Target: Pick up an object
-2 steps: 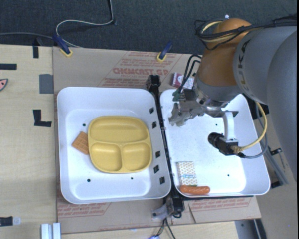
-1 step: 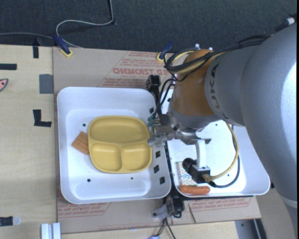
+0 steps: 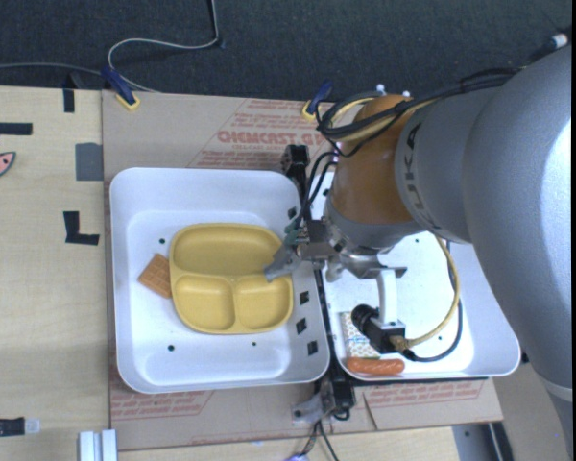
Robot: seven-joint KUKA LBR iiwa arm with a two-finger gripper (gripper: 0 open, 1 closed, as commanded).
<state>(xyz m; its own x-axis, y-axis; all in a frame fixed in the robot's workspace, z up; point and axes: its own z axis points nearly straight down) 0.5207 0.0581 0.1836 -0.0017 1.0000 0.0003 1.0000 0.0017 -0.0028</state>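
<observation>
Bench: brown cardboard sheet [image 3: 173,137] with red print lies under both bins; dark floor behind it, with a thin cable [image 3: 163,41] running across
Left bin [image 3: 134,353]: white and shallow; it sits to the left of the claw
Right bin [image 3: 480,349]: white; it sits under and to the right of the claw; the big grey arm covers most of it
Arm [image 3: 518,181]: grey, with an orange band [image 3: 374,161] just above the claw
Claw [image 3: 290,255]: it hangs over the wall where the two bins meet, at the right edge of the yellow plate; I cannot tell if it is wide or narrow; I cannot tell if it touches the plate
Yellow plate [image 3: 230,277]: a tray with three parts, one big part on top and two small parts below; it lies flat in the left bin, just left of the claw
Brown cracker [image 3: 156,277]: a flat tan piece; it peeks out from under the far left side of the plate, well away from the claw
Hot dog [image 3: 375,365]: a small red toy; it lies in the right bin, below the claw, near the front wall
Patterned card [image 3: 353,332]: a small flat piece with dots; it lies just above the hot dog, below the claw
Blue clips [image 3: 317,99]: blue and yellow; one sits on the cardboard's back edge above the claw, one farther left
</observation>
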